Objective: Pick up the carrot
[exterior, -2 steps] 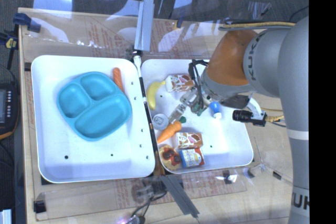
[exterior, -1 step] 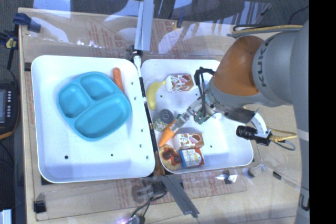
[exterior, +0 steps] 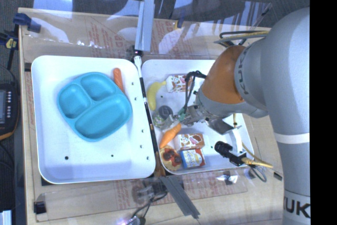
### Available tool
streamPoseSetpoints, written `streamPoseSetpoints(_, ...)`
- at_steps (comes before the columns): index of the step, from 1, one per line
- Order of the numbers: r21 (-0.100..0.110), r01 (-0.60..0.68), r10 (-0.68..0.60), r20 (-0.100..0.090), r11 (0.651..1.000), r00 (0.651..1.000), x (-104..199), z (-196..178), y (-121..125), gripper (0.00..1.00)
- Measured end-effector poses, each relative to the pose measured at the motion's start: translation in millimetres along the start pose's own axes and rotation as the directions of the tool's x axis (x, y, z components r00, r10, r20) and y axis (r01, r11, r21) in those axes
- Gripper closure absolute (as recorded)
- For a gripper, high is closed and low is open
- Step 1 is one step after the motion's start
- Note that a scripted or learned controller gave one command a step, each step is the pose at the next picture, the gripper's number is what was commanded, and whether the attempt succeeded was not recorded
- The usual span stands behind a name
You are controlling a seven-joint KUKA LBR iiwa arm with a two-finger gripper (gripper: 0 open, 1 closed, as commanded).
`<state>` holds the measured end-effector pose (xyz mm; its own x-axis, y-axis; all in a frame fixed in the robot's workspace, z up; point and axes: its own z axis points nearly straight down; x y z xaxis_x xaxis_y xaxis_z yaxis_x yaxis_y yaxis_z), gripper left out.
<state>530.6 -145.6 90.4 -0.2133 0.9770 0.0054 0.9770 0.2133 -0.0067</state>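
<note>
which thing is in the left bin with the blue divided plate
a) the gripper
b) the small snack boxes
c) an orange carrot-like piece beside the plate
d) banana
c, an orange carrot-like piece lies along the upper right edge of the blue divided plate in the left bin, while the banana and snack boxes lie in the right bin.

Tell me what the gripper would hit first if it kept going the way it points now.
Probably the orange carrot in the right white bin. The gripper points down and left, ending just above the carrot's upper end. Depth is unclear from this slanted view, so it might meet the bin floor beside it instead.
</note>
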Motion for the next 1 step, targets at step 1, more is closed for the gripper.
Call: streamPoseSetpoints(1,0.000,0.005,-0.005,-0.003,1.000,1.000,0.6,-9.8,0.8,1.00)
